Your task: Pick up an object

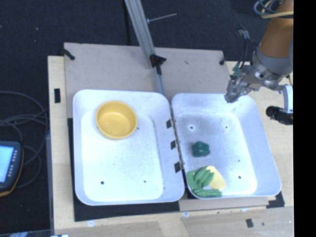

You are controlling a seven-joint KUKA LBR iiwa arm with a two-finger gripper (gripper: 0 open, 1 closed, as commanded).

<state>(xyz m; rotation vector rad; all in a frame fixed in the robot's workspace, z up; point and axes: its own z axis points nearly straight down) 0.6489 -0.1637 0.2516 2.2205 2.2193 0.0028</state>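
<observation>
Green toys (203,177) and a yellow one lie at the right bin's (256,132) near edge. The gripper (232,97) hangs far off, so it may grab nothing.

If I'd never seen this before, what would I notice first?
Probably the bright yellow bowl, sitting alone near the far-left corner of the left bin. Next, the grey-and-orange robot arm coming in from the right, its gripper over the far edge of the right bin. Then the little pile at that bin's near edge: a green-and-yellow toy with a dark green lump just behind it.
</observation>
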